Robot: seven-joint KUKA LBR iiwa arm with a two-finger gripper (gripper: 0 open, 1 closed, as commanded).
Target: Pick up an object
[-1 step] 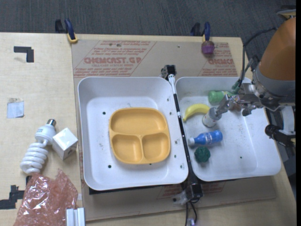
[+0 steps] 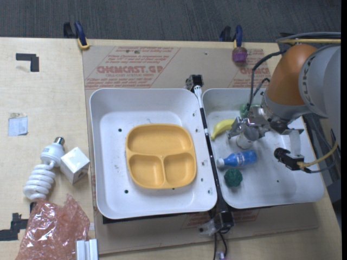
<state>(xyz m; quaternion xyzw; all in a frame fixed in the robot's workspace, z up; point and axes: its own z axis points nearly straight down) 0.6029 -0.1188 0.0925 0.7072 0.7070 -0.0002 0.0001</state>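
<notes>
Right bin [image 2: 303,191]: holds the loose pick candidates, grouped near its left wall where the arm can reach them. Gripper [image 2: 242,133]: lowered into this bin; metal fingers blurred against a pale object beneath, so jaw opening cannot be told, nor any hold confirmed. Banana [image 2: 221,128]: just left of the jaws, possibly touching. Blue bottle [image 2: 237,159]: lying on its side just below the jaws. Green ball [image 2: 233,178]: beyond the bottle. Left bin [image 2: 108,145]: well left, carrying a yellow divided tray [image 2: 161,156].

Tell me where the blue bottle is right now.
The blue bottle lies on its side in the right bin, just above the green ball and below the banana.
</notes>
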